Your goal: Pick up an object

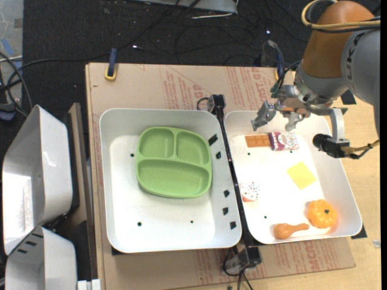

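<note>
My gripper (278,119) hangs over the far edge of the right bin (346,186), its two fingers spread and open with nothing between them. Just below it lie an orange wafer bar (257,141) and a red-and-white packet (283,141), side by side. Farther toward the front are a yellow square (301,175), a small white piece with red and dark marks (250,191), an orange pumpkin (320,214) and an orange gourd-shaped toy (289,229).
The left bin (121,222) holds a green divided plate (174,162). A black divider with clips (227,162) runs between the bins. White tubs (36,162) stand off the bench at the left.
</note>
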Motion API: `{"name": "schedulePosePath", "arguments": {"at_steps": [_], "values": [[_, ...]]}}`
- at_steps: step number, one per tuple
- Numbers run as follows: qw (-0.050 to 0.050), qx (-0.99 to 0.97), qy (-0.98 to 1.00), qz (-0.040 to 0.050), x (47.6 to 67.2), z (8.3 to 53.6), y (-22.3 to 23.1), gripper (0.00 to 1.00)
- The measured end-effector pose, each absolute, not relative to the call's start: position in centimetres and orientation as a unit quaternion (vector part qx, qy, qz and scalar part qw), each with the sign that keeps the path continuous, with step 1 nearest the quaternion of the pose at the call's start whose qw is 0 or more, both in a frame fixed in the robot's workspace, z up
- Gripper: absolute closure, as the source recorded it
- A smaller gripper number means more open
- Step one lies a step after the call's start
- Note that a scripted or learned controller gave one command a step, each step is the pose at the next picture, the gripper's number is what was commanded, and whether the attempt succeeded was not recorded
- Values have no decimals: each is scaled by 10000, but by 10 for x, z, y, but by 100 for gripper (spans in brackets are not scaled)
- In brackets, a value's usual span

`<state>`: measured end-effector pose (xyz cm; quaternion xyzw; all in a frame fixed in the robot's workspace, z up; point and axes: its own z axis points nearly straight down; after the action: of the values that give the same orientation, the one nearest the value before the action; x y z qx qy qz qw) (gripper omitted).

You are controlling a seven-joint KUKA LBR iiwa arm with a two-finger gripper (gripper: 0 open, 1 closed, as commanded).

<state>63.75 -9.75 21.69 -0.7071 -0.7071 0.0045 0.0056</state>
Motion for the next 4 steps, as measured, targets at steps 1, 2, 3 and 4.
{"name": "schedulePosePath", "arguments": {"at_steps": [1, 2, 3, 4], "values": [[-1, -7065, -7077, 0, 640, 225, -97, 0], [18, -7078, -7064, 19, 634, 165, -103, 0], [13, -7074, -7068, 14, 639, 121, -103, 0], [10, -7073, -7069, 12, 638, 91, -102, 0]]}}
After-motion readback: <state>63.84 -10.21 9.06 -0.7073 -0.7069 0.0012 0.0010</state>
